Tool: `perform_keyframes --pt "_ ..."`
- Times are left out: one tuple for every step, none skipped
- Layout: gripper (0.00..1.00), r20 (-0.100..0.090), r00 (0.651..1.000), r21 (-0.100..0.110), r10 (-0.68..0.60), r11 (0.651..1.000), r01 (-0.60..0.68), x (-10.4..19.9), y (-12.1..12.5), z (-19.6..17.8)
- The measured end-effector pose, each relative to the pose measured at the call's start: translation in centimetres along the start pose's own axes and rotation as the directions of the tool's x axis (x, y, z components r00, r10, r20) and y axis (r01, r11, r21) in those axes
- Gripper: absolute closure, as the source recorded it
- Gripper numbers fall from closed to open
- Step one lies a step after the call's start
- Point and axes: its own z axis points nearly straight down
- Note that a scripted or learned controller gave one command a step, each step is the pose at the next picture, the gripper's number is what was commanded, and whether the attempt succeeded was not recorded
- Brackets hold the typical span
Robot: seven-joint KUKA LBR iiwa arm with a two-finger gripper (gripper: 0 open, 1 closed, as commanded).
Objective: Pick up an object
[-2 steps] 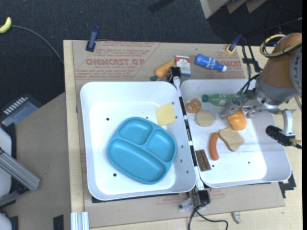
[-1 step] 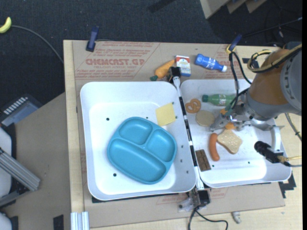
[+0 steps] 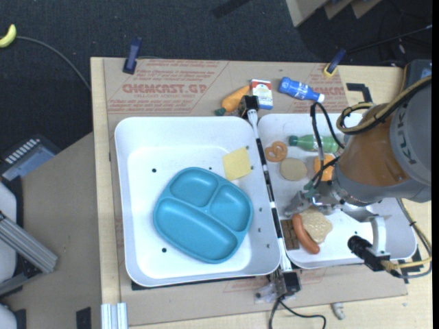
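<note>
My gripper (image 3: 310, 197) hangs low over the middle of the right bin (image 3: 341, 244), below the arm's orange band. Just in front of it lie a slice of toast (image 3: 319, 225), a red hot dog (image 3: 304, 234) and a bacon strip (image 3: 289, 233). Behind it sit a tan round biscuit (image 3: 293, 169), a pretzel (image 3: 277, 151), a green bottle (image 3: 312, 142) and an orange piece (image 3: 326, 167) partly hidden by the arm. The arm's body covers the right part of this bin.
The left bin (image 3: 137, 156) holds a blue divided plate (image 3: 202, 213) and a yellow cheese slice (image 3: 237, 163). On the bench behind the bins lie a carrot (image 3: 235, 99), a small carton (image 3: 261, 93) and a blue bottle (image 3: 299, 89). A black cable loops above the arm.
</note>
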Motion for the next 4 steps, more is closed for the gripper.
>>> perform_keyframes --pt "1.00 0.001 1.000 -0.002 0.001 1.000 -0.001 0.0 0.0 -1.0" --pt "1.00 0.002 1.000 -0.004 0.001 1.000 -0.001 -2.2 2.4 -15.4" --pt "0.00 0.002 1.000 -0.002 0.000 1.000 0.000 -2.2 2.4 -15.4" --pt "0.00 0.000 1.000 0.002 0.001 1.000 -0.001 -5.5 7.7 -2.8"
